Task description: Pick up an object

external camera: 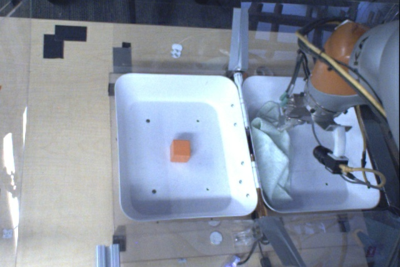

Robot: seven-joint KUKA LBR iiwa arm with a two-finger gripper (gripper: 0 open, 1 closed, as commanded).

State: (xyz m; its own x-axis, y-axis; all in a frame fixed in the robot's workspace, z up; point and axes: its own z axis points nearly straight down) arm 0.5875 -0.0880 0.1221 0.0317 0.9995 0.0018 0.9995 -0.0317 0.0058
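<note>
Two white bins sit side by side, and the gripper [292, 110] is low at the far edge of the right bin [312, 194], touching a pale cloth [273, 147], so grabbing seems underway and next comes lifting.

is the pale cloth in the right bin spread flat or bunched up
Bunched up: the pale green cloth lies in rumpled folds against the left wall of the right white bin.

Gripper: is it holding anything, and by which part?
Cannot be told. The gripper is down at the cloth's upper edge in the right bin, hiding any hold.
</note>
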